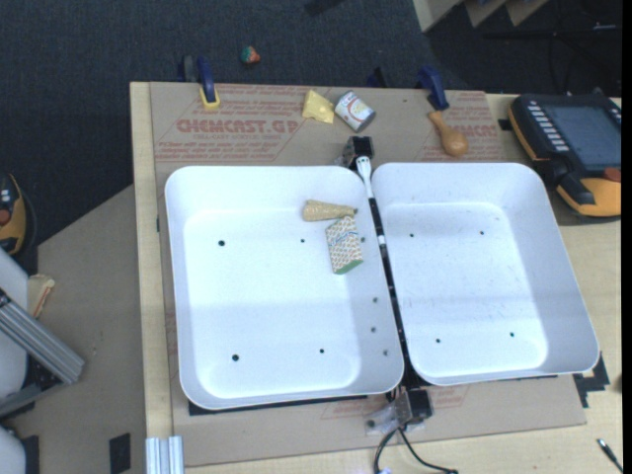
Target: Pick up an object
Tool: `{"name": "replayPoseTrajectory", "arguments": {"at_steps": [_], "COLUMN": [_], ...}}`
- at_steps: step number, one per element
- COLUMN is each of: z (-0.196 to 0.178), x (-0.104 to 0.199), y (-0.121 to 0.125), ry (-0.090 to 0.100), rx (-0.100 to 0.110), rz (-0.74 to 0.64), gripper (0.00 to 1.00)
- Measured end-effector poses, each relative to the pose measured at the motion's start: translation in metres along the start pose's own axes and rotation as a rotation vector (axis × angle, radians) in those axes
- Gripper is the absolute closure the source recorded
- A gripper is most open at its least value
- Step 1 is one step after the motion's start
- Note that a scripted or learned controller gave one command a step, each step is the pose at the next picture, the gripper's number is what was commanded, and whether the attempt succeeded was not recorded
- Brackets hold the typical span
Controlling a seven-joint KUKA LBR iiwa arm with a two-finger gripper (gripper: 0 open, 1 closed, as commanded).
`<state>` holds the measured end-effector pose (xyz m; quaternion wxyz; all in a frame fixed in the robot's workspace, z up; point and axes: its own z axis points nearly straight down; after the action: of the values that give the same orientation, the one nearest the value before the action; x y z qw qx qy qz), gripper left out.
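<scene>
Scanning from the left, we see the brown cardboard-covered tabletop [247, 126] carrying two shallow white bins side by side. The left white bin [257, 363] holds the only candidates for the pick: a tan, cone-shaped piece [327, 210] lying on its side near the far right corner, and just beside and below it a small speckled green-and-white packet [344, 244], tilted slightly. The two look to be touching or nearly so; we cannot tell which. Both sit close to the black seam where the bins meet. The right white bin [484, 265] lies next to it. On the tabletop beyond the bins we note a yellow wedge [318, 107], a small white-and-grey block [355, 111] and a wooden-handled tool [447, 133].

We cannot tell the state of the hand from this view.

We judge the risks to be these: the two objects crowd each other, so a descent on one may nudge the other or catch both; their nearness to the bin wall may block a finger; and the flat packet may slide rather than lift.
</scene>
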<state>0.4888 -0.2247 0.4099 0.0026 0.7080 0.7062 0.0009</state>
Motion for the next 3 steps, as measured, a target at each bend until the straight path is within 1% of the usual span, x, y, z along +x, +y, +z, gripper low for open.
{"name": "replayPoseTrajectory", "arguments": {"at_steps": [1, 2, 3], "z": [0.180, -0.041, 0.074], "x": [0.068, 0.044, 0.092], "y": [-0.008, 0.003, 0.026], "ry": [0.011, -0.006, 0.007], "rx": [0.022, -0.017, 0.015], "rz": [-0.006, -0.004, -0.008], "gripper": [1.00, 1.00, 1.00]}}
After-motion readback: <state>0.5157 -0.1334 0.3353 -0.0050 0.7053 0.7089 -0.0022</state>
